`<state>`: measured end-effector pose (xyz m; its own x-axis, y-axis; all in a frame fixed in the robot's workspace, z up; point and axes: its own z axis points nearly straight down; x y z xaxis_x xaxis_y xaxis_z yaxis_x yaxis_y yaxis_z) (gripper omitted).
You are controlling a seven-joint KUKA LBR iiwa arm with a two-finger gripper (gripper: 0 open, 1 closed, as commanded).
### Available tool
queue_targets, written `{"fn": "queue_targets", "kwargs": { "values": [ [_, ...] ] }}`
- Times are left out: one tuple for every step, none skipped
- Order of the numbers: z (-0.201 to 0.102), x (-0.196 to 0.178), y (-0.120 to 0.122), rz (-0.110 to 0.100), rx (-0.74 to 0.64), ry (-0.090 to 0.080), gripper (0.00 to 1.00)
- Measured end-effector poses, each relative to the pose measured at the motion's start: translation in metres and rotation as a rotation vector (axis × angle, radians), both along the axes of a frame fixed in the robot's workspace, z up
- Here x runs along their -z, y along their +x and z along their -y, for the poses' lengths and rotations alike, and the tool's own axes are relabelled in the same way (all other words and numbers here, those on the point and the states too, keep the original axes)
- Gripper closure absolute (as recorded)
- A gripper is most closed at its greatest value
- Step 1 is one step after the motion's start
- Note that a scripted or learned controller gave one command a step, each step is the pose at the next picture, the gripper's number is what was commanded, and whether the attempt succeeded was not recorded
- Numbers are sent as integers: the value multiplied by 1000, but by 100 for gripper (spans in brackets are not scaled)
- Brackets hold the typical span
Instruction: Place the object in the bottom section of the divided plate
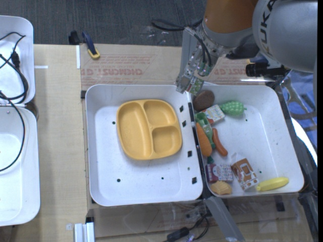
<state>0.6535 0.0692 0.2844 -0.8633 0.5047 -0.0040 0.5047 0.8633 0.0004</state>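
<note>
Yellow and three-sectioned, the divided plate (pixel 149 129) lies in the left bin (pixel 101 150), its sections bare. The end effector (pixel 187 84) hangs over the far rim where the two bins meet; whether it is open or closed cannot be told, and nothing is seen in its hold. The right bin (pixel 270 130) keeps the toy foods: a brown round piece (pixel 204 99), a green piece (pixel 232 107), a carrot (pixel 204 139), a banana (pixel 272 184).
</note>
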Motion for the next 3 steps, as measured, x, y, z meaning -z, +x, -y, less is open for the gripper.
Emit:
{"fn": "queue_targets", "kwargs": {
  "values": [
    [-65,8,-13,-2,-302,1,100],
    [-111,8,-10,0,-519,1,100],
    [-60,32,-1,-3,-395,0,100]
  ]
}}
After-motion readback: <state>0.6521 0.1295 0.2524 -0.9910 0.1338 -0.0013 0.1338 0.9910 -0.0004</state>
